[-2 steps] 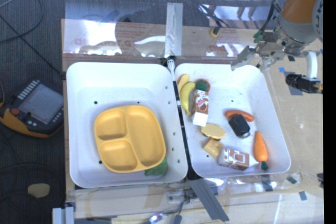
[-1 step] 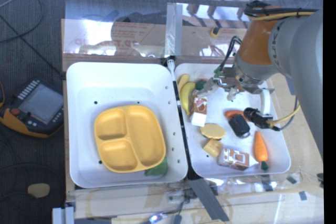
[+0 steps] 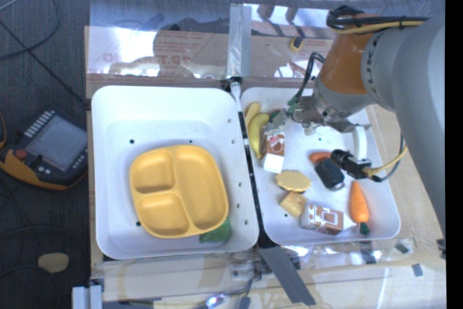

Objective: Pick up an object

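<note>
Hovering over the right bin (image 3: 387, 224), the pincer (image 3: 309, 114) hides whether it is open; the nearest object, the banana (image 3: 255, 128), lies just beside it; descend squarely, straddling the fruit.

- The bench (image 3: 101, 54) held two white bins side by side.
- The left bin (image 3: 108, 127) sat next to the right bin (image 3: 383, 217), and their edges touched.
- Clear plastic sheets (image 3: 166, 47) stood behind the bins.

Plate (image 3: 179, 189) in L bin (image 3: 108, 119), bananas (image 3: 255, 128) at R bin's (image 3: 383, 221) L edge, carrot (image 3: 359, 203) far R
</note>
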Available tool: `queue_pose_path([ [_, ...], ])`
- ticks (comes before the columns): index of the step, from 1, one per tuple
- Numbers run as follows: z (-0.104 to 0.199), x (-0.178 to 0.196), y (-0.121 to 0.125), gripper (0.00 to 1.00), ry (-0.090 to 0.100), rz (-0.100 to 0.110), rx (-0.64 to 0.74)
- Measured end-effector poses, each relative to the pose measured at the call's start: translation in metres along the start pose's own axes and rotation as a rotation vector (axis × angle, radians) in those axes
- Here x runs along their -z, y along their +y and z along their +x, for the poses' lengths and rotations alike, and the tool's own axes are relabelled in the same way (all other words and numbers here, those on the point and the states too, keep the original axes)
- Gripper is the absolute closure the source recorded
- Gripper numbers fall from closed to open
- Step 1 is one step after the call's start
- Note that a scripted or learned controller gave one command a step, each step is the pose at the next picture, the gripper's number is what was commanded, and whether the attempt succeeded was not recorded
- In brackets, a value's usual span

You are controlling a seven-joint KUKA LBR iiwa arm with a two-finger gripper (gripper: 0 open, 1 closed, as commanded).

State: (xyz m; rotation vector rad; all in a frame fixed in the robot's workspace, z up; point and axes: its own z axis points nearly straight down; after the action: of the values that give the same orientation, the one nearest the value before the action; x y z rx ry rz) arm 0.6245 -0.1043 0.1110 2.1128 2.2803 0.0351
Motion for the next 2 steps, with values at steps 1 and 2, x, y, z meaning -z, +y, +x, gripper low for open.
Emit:
queue_pose_path([
  [1, 0.0021, 0.0009, -0.0065, 0.0, -0.007, -0.019, -0.004],
  [2, 0.0019, 0.0, -0.0038, 0.0, -0.001, -0.008, -0.034],
])
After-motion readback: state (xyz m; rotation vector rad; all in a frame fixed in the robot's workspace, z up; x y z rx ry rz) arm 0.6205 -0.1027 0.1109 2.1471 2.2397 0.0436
